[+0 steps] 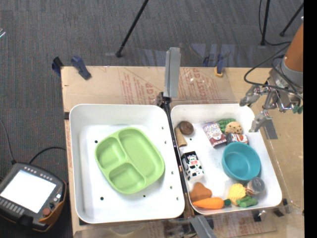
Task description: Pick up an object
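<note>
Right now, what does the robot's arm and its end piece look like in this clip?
At the view's right edge, the arm shows an orange section above a grey wrist ring. Below it sits a cluttered metal gripper, silver and grey, with a flat grey finger hanging over the right bin's rim. Dark cables loop around the wrist.

Even, bright overhead light, soft short shadows. White bins (pixel 79 133) near clipping, mild glare on the green plate (pixel 130 160). Dark floor (pixel 74 24) stays noisy. Focus slightly soft overall, tool (pixel 265 115) at far right blurrier.
</note>
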You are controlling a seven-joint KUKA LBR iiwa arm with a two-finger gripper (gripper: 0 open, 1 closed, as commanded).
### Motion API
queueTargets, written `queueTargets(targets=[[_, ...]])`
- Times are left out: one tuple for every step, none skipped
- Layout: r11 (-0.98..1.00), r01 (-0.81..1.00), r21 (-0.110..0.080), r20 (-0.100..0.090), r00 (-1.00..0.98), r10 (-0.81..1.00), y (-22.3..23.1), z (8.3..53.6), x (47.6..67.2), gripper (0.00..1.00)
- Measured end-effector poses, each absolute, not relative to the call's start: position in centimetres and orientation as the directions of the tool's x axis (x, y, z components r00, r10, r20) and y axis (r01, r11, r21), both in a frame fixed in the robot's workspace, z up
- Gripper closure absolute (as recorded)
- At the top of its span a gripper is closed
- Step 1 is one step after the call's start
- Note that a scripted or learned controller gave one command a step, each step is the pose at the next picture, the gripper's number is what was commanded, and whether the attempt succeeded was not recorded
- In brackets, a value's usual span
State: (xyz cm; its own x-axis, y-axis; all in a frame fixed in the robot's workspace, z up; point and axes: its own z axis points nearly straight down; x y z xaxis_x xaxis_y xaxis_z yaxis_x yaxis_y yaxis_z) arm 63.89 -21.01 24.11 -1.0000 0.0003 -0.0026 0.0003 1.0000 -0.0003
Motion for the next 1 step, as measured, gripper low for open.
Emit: queueTargets(targets=[[0.977, -0.214, 0.008, 0.008, -0.977, -0.214, -11.72, 11.21, 62.85, 0.00]])
